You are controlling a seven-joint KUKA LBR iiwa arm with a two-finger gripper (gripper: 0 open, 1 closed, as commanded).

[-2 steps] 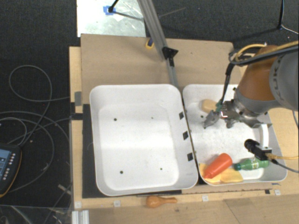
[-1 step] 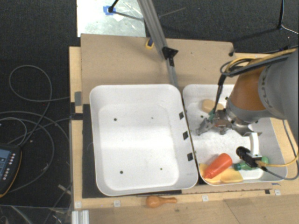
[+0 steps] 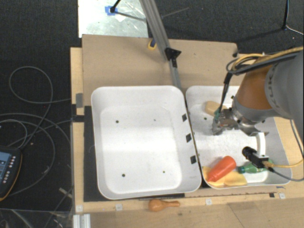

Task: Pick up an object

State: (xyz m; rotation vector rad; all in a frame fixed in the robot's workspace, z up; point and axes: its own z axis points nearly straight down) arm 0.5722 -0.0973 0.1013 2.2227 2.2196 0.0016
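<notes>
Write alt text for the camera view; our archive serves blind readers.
A grey robot arm reaches from the right into the right bin, its gripper low near a beige object. An orange carrot-like toy lies at the near edge.

Gripper (image 3: 220,126) low in right bin (image 3: 202,144) (perhaps touching its floor).

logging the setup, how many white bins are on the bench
2. The left bin sits at the bench's middle; the right bin touches its right side, under the arm. Objects lie in the right bin.
</notes>
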